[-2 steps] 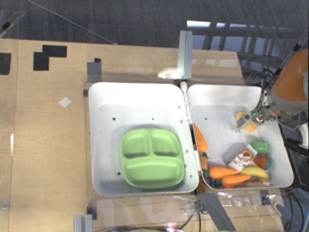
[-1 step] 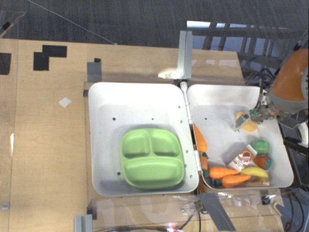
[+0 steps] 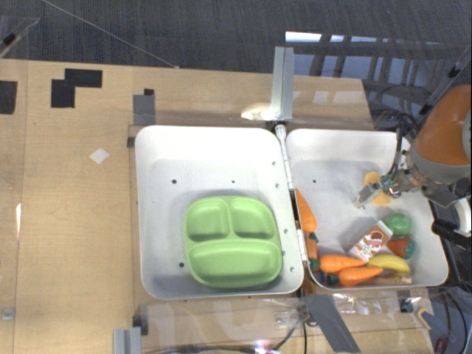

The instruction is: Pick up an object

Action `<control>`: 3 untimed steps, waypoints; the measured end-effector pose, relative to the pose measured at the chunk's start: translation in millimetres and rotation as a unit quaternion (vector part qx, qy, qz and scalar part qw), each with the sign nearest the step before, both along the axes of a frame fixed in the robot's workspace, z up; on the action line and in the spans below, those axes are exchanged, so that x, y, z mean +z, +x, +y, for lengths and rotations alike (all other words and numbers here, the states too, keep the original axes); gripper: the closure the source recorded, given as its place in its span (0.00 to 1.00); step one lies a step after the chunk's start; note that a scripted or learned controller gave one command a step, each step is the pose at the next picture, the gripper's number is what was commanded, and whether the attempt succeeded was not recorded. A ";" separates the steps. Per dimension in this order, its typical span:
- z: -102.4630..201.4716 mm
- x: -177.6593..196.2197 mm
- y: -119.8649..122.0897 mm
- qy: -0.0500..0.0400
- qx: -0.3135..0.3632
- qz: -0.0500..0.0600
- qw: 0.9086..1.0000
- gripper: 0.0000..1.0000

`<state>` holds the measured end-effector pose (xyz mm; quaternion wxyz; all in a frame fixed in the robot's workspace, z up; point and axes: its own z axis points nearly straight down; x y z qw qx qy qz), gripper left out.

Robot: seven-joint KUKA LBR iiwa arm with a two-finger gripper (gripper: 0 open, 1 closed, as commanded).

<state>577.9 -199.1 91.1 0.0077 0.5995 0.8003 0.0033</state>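
Your gripper (image 3: pixel 377 188) hangs over the right bin (image 3: pixel 332 153), a small yellow piece (image 3: pixel 374 178) between its parted fingers, grip uncertain.

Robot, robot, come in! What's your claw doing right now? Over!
Gripper low in right bin, by a yellow toy. Grip unclear. Carrots, banana, carton piled nearby.

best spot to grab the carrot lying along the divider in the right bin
Grip the carrot across its thick orange middle, coming straight down. It lies flat against the right bin's left wall, so a side approach looks blocked; set the fingers along the wall line.
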 end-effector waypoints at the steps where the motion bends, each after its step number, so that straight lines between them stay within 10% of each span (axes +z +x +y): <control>1: 7.7 3.6 25.5 0.001 0.028 0.004 1.000 0.00; 2: -5.4 -1.5 51.9 0.000 0.056 0.002 0.998 0.00; 3: -3.8 12.9 55.4 -0.001 0.057 -0.003 0.998 1.00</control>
